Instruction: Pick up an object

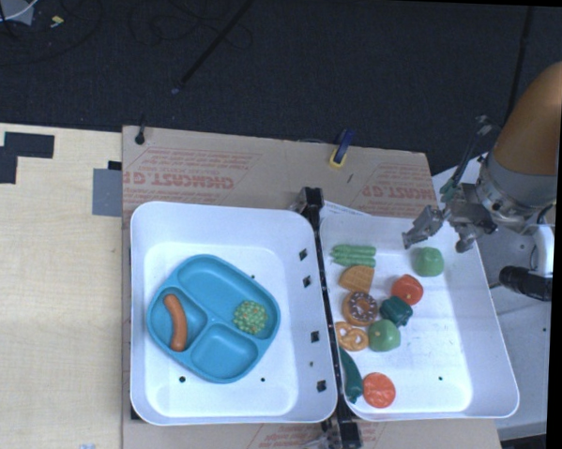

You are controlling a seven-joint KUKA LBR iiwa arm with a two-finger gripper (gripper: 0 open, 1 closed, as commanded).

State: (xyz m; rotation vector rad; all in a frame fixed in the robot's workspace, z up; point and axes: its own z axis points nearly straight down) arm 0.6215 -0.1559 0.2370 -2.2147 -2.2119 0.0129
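L bin [157,259]: blue tray [213,351] w/ sausage [175,320], peas [250,315]. R bin [462,360]: toy foods, e.g. donut [360,307]. Gripper [440,238] spread wide, holds nothing.

1. We saw a rounded orange band [538,115] topping the arm's wrist.
2. Below it we noted a grey metal collar [518,184].
3. The end effector [442,235] had two dull grey fingers and a thin cable [470,154] alongside.

My gripper [440,235] hangs over the far end of the right bin [461,369], toy food [375,308] clustered along that bin's left side, and the divided plate [212,317] sits in the left bin [158,231].
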